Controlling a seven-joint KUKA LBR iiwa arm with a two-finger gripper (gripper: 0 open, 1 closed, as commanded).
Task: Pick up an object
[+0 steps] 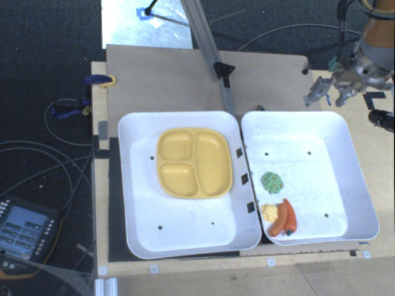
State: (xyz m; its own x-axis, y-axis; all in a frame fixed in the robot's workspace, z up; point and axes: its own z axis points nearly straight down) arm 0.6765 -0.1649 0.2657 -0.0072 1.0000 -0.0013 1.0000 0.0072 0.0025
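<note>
In the right bin (342, 142) lie a green bumpy ball-like object (271, 181), a small yellow object (269, 212) and an orange-red carrot-like object (283, 218), all near its front left corner. A yellow three-compartment plate (194, 163) rests in the left bin (138, 184). My gripper (329, 94) hangs above the bench just behind the right bin's far edge, well away from the objects. Its two fingers stand spread apart with nothing between them.
A grey pole (203, 29) slants across the bench behind the bins, ending in a black clamp (223, 70). Cables and a handheld pendant (21, 227) lie on the dark floor at left. A yellow and blue clamp (99, 79) sits at the bench's left edge.
</note>
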